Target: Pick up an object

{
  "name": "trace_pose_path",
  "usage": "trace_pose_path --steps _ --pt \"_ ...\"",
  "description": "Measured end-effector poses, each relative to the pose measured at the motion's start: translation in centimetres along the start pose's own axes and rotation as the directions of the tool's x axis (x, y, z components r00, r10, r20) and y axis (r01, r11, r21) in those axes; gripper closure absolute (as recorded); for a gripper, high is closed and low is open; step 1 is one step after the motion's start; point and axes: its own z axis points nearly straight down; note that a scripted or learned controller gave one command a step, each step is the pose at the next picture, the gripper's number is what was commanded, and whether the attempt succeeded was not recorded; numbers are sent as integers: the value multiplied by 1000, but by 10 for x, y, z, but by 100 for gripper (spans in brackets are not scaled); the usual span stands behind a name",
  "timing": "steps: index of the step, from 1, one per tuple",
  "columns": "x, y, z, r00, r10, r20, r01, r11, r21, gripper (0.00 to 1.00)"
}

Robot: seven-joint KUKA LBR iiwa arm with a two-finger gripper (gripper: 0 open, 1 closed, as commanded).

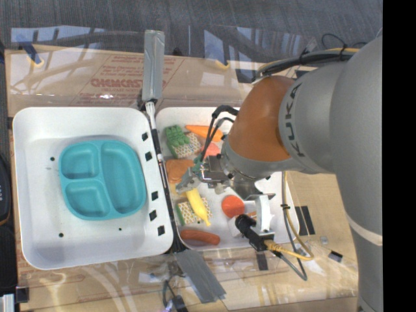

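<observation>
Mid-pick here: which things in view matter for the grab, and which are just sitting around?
Job:
hand
yellow banana
red tomato
sausage
carrot
right bin

Lying about:
teal divided plate
left bin
grey tape strip

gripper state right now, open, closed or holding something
gripper: low in the right bin among the toy food, beside the yellow piece; whether it is open, closed or holding anything cannot be told.

The bench (97, 83), covered in clear plastic over cardboard, bears two white bins side by side, the left bin (32, 194) touching the right bin (170, 119).
</observation>
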Motion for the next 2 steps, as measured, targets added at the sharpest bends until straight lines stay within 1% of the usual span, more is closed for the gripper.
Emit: trace_pose_path --steps 1,2 --pt "-54 -10 95 995 -101 0 101 995 -9 0" --pt "-54 -8 84 994 -106 2 106 994 -13 100"
